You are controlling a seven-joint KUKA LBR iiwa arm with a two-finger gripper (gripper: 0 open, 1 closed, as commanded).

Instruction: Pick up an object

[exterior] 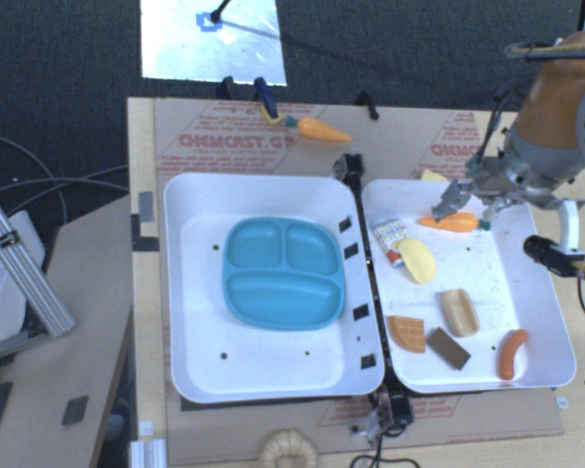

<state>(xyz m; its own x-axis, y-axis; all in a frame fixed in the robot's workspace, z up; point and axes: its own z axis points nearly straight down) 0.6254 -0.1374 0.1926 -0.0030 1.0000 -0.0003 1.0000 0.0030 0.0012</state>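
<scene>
White plastic bins sit side by side on a cardboard-topped bench [244, 139], seen from above at a slant. At far left, a wooden side table [68, 291] carries a tilted aluminium rail [15, 261]. Behind the bench, a shiny metal sheet [210, 27] lies on dark carpet. The left bin [190, 261] holds a blue divided plate [283, 271] lying flat near its middle. On the cardboard behind that bin rests an orange toy carrot [317, 130], well apart from both bins. A beige ring [291, 449] lies at the bench's front edge.

The right bin [556, 359] is crowded: a small printed packet [390, 234] near its left wall, a yellow lemon-like piece [418, 260] touching it, a bread roll [458, 312], a waffle-coloured wedge [407, 332], a dark brown block [448, 348] just beside the wedge, and a red sausage [511, 353] toward the front right corner. A second orange carrot [450, 223] lies near the bin's back edge.

Reaching in from the right, the grey arm [565, 96] with its orange band lowers the gripper [470, 209] over this carrot. Its fingers [450, 201] are spread and straddle the carrot's right end, one behind and one in front, not visibly clamped on it; nothing is lifted.
</scene>
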